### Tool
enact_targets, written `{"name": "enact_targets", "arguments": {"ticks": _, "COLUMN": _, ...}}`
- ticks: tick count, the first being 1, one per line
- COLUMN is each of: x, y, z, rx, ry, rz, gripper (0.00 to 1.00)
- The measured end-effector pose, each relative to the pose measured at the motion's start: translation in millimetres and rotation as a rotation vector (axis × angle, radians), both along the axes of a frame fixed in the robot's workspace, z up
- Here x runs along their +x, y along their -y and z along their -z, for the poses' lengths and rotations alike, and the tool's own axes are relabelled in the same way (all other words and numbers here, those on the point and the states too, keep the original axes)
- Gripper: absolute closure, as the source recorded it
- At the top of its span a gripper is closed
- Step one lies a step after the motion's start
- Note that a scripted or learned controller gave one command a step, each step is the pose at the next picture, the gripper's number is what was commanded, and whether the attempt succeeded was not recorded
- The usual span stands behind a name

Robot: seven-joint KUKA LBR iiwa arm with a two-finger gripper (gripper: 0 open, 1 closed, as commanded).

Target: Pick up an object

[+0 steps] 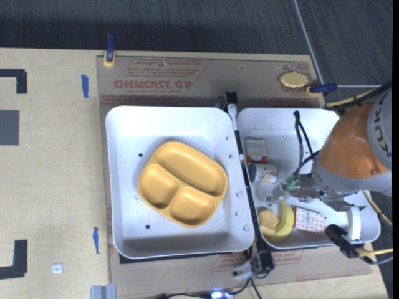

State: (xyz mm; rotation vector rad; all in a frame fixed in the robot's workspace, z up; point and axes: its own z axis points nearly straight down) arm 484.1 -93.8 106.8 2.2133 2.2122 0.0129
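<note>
My gripper (288, 190) hangs low in the right bin (282, 124), under the arm's orange band (354, 146). Just below it lie a yellow banana (286, 222), a round tan waffle-like piece (267, 220) and a red-and-white packet (310, 220), all near the bin's front wall. To the gripper's left sits a small white-and-orange item (266, 173), and further back lies a small packet (255, 148). Nothing shows as lifted with the gripper.
The left bin (124, 129) holds a large yellow three-compartment tray (182, 183). A black divider bar (242, 167) runs between the bins. Cables (302, 143) trail from the wrist across the right bin. A tan disc (293, 79) rests on the cardboard behind.
</note>
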Motion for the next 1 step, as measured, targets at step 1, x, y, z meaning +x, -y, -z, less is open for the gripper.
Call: {"name": "enact_targets", "arguments": {"ticks": 1, "x": -4.2, "y": 2.8, "z": 20.9, "rx": 0.005, "ry": -0.013, "rz": -0.001, "gripper": 0.0}}
